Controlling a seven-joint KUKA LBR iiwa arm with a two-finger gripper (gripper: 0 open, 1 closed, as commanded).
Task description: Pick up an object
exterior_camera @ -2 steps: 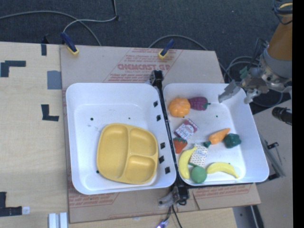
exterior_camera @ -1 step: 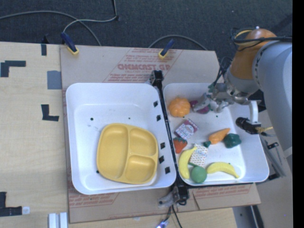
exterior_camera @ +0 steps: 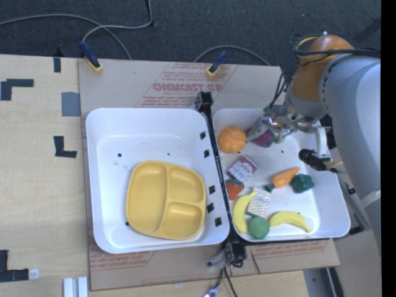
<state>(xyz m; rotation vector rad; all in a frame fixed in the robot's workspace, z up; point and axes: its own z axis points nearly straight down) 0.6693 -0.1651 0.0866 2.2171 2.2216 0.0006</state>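
- The gripper [exterior_camera: 267,130] is low in the right bin [exterior_camera: 322,224], at the back.
- It looks clenched on a purple toy [exterior_camera: 265,138], next to the orange [exterior_camera: 232,139].
- Lift straight up and slowly, so the toy does not slip or bump the orange.

The claw [exterior_camera: 270,127] blurs over a purple thing [exterior_camera: 264,138] (identity unclear), finger gap unreadable.
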